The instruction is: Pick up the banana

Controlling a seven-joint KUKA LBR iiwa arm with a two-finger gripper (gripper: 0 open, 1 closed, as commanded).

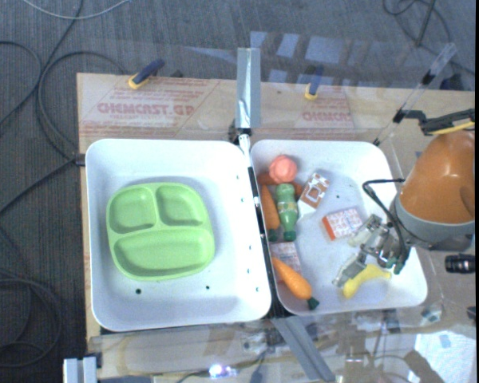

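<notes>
Two shallow white bins sit side by side on the bench, the left bin (pixel 96 214) filling the centre-left of the frame and the right bin (pixel 383 162) the centre-right. A green divided plate (pixel 161 230) lies flat in the left bin, with three compartments. The banana (pixel 366 280) lies in the lower right part of the right bin, near its front right corner, a short yellow piece resting on the bin floor. The gripper (pixel 375 250) is directly above and touching the banana's upper side, at the end of the arm (pixel 443 186), which comes in from the right edge with its orange band showing. Whether the fingers are apart, together or clamped on the fruit cannot be told from this slant; they blur into the metal of the wrist.

Along the left wall of the right bin stand a pink round toy (pixel 283 168), a green bottle (pixel 286 211) lying lengthwise, and an orange carrot (pixel 269 207) just beside the bottle. A second carrot (pixel 294 279) lies at the lower left of that bin. A small brown and white packet (pixel 314 191) and an orange box (pixel 342 223) lie near the bin's middle, apart from the banana.
</notes>
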